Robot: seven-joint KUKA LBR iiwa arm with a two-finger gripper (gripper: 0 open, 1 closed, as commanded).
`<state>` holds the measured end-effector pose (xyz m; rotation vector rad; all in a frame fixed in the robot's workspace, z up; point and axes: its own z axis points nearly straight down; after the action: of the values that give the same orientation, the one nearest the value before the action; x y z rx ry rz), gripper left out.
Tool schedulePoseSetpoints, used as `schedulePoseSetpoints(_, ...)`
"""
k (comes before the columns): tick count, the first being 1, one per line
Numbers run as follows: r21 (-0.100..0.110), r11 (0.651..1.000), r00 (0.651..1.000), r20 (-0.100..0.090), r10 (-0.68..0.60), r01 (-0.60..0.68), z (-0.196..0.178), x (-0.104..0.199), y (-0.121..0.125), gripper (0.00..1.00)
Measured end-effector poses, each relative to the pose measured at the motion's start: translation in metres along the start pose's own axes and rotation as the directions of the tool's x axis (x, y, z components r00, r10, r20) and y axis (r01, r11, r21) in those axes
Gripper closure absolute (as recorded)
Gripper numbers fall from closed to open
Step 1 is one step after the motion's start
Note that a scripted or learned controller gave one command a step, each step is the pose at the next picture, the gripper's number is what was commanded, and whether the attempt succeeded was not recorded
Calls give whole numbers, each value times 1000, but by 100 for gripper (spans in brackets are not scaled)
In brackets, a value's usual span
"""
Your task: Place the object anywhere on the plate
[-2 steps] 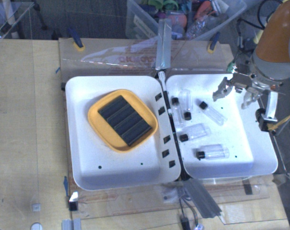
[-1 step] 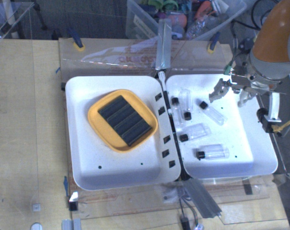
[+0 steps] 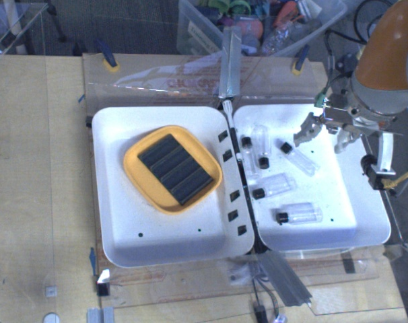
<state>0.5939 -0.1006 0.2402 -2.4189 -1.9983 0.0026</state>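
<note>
While the arm reaches in from the right edge of the frame, you can see its gripper (image 3: 323,134) hanging over the upper right part of the right bin (image 3: 365,221), its two fingers spread apart with nothing between them. One fingertip (image 3: 302,138) sits just above and to the right of a small clear vial with a black cap (image 3: 297,157), which lies tilted near the middle of that bin; whether the finger touches it you cannot tell.

Look lower in the same bin and you find more clear vials: one (image 3: 298,214) lying on its side toward the lower centre, cap pointing left, and another (image 3: 275,185) just above it, nearer the divider. Two more (image 3: 256,147) stand or lie close to the divider in the upper left part of the bin, their shapes hard to separate.

Turn to the left bin (image 3: 123,241) and you see the yellow plate (image 3: 140,173) in the centre of the frame's left half, with a dark ribbed block (image 3: 176,169) lying diagonally on it.

At the top of the frame a clear tub of coloured toys (image 3: 258,9) stands behind the bins.
</note>
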Motion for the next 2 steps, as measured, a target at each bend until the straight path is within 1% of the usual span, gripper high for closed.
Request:
schedulePoseSetpoints(1, 1, 998, 998, 1, -56, 56, 12, 3, 5, 0)
schedulePoseSetpoints(2, 0, 1000, 1000, 0, -25, 25, 10, 2, 2, 0)
